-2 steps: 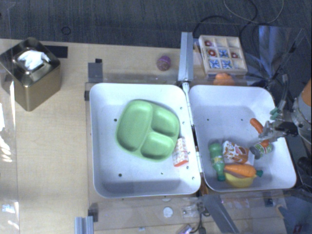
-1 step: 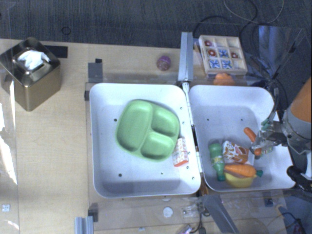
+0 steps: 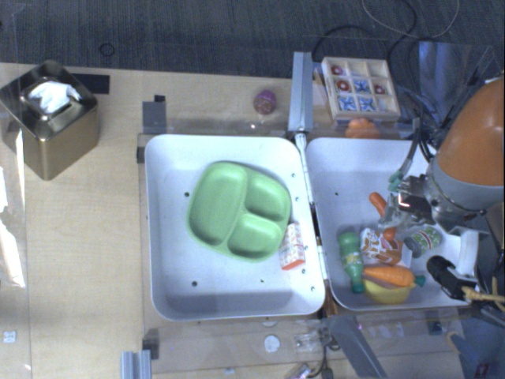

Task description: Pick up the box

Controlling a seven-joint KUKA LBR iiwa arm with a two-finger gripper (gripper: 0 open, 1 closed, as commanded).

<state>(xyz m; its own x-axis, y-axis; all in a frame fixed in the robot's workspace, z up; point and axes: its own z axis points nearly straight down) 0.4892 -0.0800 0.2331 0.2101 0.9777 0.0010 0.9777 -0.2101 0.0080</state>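
Box [image 3: 381, 247] in right bin [image 3: 339, 164], just under tool [image 3: 400, 212]; grip state unclear

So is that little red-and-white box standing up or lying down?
Lying down. The small box rests on its side on the left bin floor, tilted against the green divided plate by the right wall.

The print on the box [image 3: 382, 246] is too blurred to read.

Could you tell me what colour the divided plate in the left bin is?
The plate is light green, seen clearly in the camera view.
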